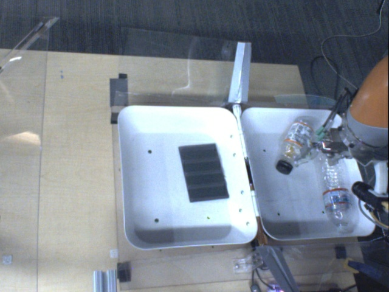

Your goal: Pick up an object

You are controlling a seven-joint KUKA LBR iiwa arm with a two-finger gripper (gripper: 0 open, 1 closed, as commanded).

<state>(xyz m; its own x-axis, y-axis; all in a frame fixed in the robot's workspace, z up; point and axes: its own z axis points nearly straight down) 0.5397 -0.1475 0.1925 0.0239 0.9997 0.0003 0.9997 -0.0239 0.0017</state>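
In the right bin (267, 181) a clear plastic bottle (296, 143) with a black cap (284, 166) lies tilted near the middle. A second clear bottle (335, 192) with a label lies along the bin's right side. A black ribbed rectangular pad (203, 172) lies flat in the middle of the left bin (140, 163). The arm's orange band (372, 99) shows at the right edge. My gripper (327, 143) hangs low over the right bin, right beside the first bottle's base and above the top of the second bottle.
A metal divider post (239, 72) rises behind the seam between the bins. Cables (371, 202) and arm parts crowd the right bin's right rim. The wooden bench (61, 163) stretches to the left.
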